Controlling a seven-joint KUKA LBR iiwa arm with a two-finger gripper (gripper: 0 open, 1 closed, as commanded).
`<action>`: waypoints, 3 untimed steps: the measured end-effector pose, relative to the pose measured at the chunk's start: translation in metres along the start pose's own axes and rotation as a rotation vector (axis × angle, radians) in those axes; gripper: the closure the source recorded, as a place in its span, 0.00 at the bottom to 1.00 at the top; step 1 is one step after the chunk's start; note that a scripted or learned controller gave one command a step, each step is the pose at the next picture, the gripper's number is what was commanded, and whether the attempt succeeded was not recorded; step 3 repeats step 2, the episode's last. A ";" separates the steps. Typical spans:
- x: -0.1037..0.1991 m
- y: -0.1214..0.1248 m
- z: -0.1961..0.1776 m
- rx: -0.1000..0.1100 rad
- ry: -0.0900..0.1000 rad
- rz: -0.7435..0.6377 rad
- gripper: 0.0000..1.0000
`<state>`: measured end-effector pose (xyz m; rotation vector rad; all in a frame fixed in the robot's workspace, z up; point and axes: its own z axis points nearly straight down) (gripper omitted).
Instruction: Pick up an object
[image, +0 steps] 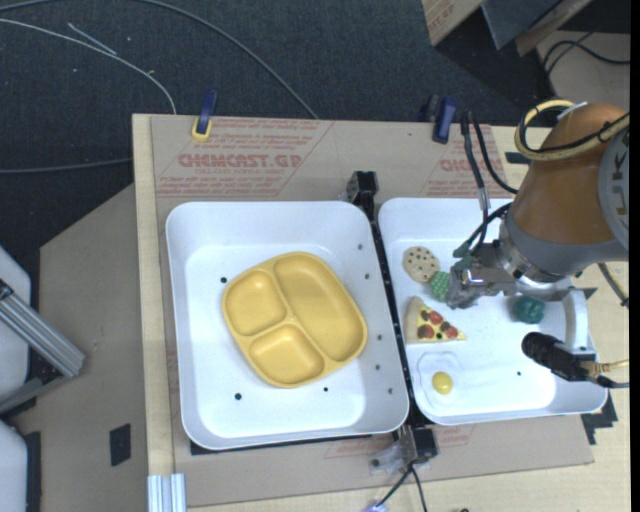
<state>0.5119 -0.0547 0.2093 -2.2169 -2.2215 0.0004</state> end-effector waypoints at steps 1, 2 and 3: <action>0.047 -0.007 -0.011 -0.002 -0.001 -0.003 1.00; 0.100 -0.019 -0.010 0.001 0.001 -0.004 1.00; 0.100 -0.019 -0.010 0.001 0.001 -0.004 1.00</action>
